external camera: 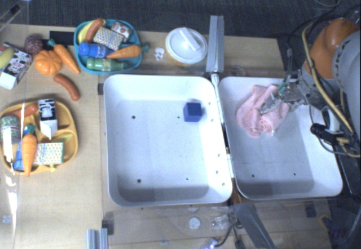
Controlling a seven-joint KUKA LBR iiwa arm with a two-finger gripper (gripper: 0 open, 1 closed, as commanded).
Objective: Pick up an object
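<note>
Camera view has the two-finger gripper (pixel 276 101) low over the crumpled pink cloth (pixel 258 114), which lies in the upper left of the right-hand white bin (pixel 293 183), right of frame centre; whether it is clenched or released I cannot tell. Judging by its folds, the cloth is light, soft and limp, so a raised ridge near its right edge should pinch best.

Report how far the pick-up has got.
Done: the arm has reached into the right bin and set its claw on the pink cloth. In hand: a grasp attempt on the cloth, which lies crumpled on the bin floor. Left: lifting it clear. The blue cube sits untouched in the left bin.
</note>
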